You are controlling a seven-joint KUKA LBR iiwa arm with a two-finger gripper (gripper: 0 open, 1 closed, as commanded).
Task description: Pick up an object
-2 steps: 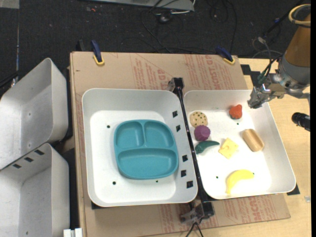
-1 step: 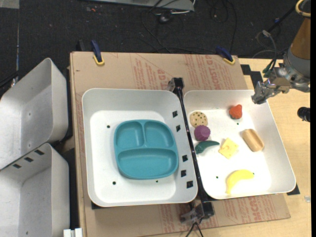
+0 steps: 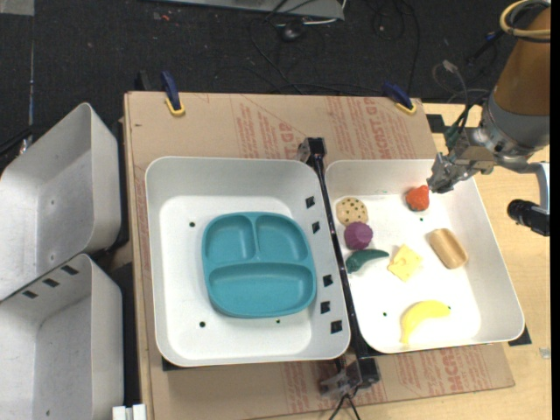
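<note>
Claw (image 3: 440,180) is hovering just at 1 o'clock of red object (image 3: 417,198) in right bin (image 3: 490,261); whether it is clamped or apart, cannot tell.

Smooth plastic showing against matt board and dull metal

The two white bins (image 3: 166,182) are looking like smooth, faintly glossy plastic, and the teal divided plate (image 3: 259,265) is showing a satiny plastic sheen; the bench (image 3: 262,121) is reading as matt brown printed board, while the fingers (image 3: 440,180) are appearing as dull grey metal just beside a smooth red toy fruit (image 3: 418,199) and, lower, a glossy yellow banana (image 3: 423,318).
</note>
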